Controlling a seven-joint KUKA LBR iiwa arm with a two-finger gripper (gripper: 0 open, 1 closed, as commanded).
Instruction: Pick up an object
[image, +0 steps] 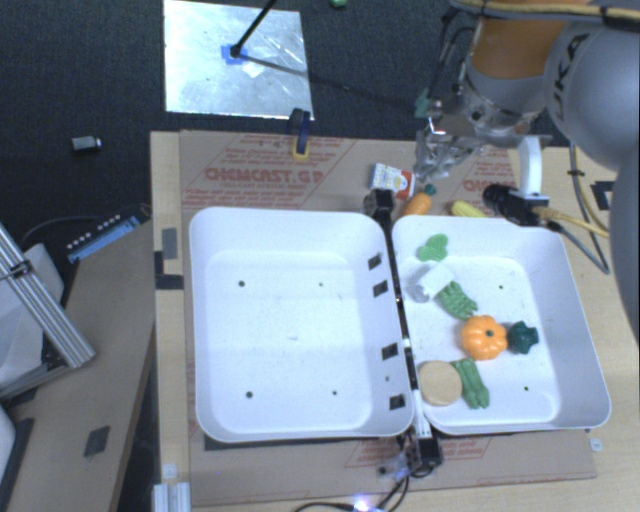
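Brown cardboard covers the tabletop (260, 165), carrying two shallow white plastic bins side by side. Left bin (290, 320) is bare; right bin (570, 330) holds an orange plastic pumpkin (483, 337), a round tan disc (437, 383), a ridged green toy vegetable (457, 299), a flat green leaf (433, 246) and a small white block (432, 280). Above the right bin's far rim hangs the grey arm's metal hand (438, 160), apart from these things; whether it is released or clenched, I cannot tell.
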